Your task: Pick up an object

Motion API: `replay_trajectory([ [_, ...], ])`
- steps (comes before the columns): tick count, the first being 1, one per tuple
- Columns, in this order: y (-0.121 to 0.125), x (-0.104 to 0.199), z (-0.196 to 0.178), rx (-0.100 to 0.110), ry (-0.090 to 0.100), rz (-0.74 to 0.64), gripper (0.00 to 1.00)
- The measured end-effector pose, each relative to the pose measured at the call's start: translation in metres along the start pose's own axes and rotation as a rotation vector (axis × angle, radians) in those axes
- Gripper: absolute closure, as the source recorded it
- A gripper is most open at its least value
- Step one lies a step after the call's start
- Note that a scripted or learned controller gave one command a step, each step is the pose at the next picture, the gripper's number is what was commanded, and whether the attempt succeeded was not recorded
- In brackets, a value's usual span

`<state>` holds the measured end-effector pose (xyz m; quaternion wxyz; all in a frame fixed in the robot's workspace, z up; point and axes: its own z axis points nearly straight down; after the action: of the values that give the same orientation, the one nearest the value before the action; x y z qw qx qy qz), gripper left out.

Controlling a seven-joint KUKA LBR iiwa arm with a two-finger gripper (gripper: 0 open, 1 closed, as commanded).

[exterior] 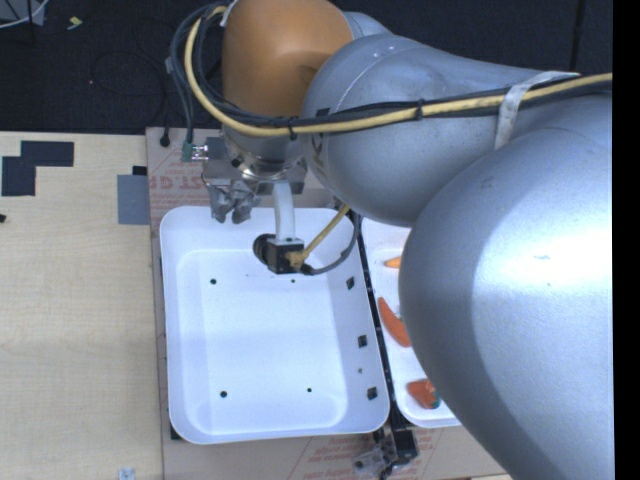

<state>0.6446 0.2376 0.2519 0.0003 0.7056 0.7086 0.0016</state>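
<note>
1. Orange carrot-shaped piece (394, 328) is lying in the shallow white plastic bin on the right as the camera sees it (400, 373), just beside the wall next to the other bin. A shorter red-orange chunk (422, 394) sits toward the front corner of that same bin. A small orange sliver (393, 262) peeks out further back, right at the edge of the arm.
2. The grey metal two-finger gripper (232, 208) is well apart from all three pieces. It hangs over the far rim of the left shallow white plastic bin (190, 348), toward the middle of that rim. Honestly can't tell from this angle whether the claw is open or closed.
3. Just beside the gripper, a white stalk (283, 213) runs down to a small black block (272, 253) over the far end of the left bin's floor. A thin tan cable (325, 238) loops off it.
4. The left bin's floor has a few small dark dots (213, 282), and its right wall has little dark squares (362, 342).
5. The big grey arm (520, 298) takes up the whole right side, with its rounded orange band (280, 48) up top. A yellow hose (400, 116) and black cables (180, 58) wrap around it.
6. The bins sit on a brown cardboard sheet (170, 178), and the pale wood-look bench (70, 318) to the left has dark grey patches (130, 198).
</note>
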Motion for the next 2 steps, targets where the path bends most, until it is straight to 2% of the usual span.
replay_trajectory([
  [1,-0.005,0.006,0.111,0.017,-0.007,-0.001,1.00],
  [2,-0.002,0.006,0.094,0.010,-0.004,-0.002,1.00],
])
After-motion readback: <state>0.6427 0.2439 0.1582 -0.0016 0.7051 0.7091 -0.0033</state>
